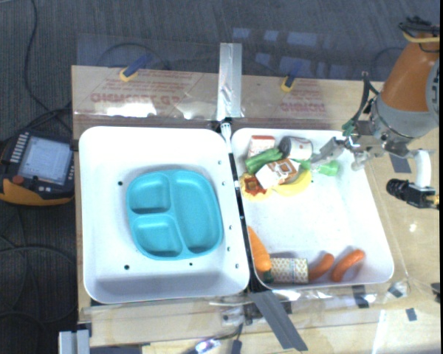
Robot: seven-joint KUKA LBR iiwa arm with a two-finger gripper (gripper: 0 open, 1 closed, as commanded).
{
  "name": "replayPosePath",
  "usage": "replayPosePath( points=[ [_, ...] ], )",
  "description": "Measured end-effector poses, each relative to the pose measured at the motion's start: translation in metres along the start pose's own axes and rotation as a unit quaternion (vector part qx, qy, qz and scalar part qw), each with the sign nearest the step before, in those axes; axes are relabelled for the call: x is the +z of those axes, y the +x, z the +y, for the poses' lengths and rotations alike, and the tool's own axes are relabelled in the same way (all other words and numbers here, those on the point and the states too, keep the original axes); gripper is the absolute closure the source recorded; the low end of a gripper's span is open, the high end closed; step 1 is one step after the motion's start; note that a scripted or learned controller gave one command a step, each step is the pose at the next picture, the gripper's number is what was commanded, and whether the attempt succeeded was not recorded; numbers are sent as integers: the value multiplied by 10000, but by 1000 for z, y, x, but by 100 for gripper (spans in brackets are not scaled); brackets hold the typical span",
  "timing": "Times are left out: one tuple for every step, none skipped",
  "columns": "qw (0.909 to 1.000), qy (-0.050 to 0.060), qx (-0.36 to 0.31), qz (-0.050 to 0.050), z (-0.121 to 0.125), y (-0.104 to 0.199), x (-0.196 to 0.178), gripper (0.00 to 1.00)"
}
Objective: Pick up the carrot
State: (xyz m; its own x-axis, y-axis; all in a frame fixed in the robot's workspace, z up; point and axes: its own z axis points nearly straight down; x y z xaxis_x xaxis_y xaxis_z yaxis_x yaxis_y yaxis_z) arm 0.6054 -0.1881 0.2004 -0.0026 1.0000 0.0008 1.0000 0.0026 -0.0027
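We find the carrot (258, 251) in the right bin (369, 220), lying against the bin's left wall near the front corner. Its long axis runs along that wall, the narrower end toward the far side and the thicker end down by a speckled roll (289, 269) that sits just beside it. Two small sausages (337, 264) lie farther right along the front edge.

Our gripper (345, 151) hangs over the far right part of the same bin, near a heap of toy food (279, 169). We cannot tell from this slant whether the jaws are parted or closed; nothing is visibly caught between them.

So the carrot lies well apart from the jaws, toward the front and to the left, diagonally across the bin's bare floor. We judge the coming move needs a long travel that way, and the jaws turned to close across the carrot's width, with the wall crowding one side.
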Motion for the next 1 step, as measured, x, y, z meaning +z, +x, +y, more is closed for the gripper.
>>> replayPosePath(
  points=[
    [9944, -14, -1053, -1, -27, -17, 106, 0]
  ],
)
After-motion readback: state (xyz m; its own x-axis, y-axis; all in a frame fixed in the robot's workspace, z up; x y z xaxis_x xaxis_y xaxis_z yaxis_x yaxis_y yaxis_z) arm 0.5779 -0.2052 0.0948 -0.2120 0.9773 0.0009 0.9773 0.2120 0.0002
